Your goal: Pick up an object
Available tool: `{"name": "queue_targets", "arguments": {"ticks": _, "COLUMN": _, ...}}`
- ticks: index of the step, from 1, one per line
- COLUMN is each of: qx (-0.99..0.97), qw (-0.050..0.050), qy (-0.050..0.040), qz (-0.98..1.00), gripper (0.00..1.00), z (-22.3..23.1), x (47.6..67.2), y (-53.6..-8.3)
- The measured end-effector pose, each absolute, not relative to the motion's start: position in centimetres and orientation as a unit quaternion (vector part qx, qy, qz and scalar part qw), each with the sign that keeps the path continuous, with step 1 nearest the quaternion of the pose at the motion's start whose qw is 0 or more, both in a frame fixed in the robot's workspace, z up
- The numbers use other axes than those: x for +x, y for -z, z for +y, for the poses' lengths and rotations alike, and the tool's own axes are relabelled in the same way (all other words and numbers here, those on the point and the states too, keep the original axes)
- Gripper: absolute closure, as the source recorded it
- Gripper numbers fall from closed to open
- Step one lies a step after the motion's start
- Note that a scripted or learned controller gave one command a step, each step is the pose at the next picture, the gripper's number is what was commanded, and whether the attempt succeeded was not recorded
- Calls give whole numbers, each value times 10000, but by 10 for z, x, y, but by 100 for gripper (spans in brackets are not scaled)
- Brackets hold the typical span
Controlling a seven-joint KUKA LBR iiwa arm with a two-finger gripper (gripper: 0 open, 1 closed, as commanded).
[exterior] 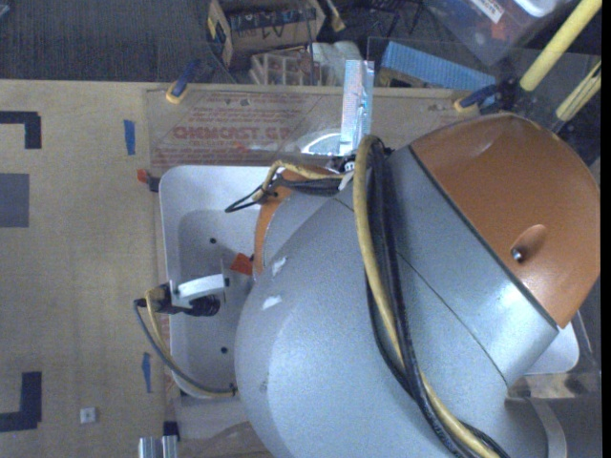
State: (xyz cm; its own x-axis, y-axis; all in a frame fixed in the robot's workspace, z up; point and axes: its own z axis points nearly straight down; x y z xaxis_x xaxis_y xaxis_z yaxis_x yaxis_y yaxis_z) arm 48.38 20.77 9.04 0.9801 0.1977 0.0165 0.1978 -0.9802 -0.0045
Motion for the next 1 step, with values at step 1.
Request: {"name": "queue_targets", "arguments": {"ticks": 1, "qx": -9871, "qw": 16, "qy": 55, "qz": -1602, "gripper": 0, "z": 203, "x": 484, "y": -90}}
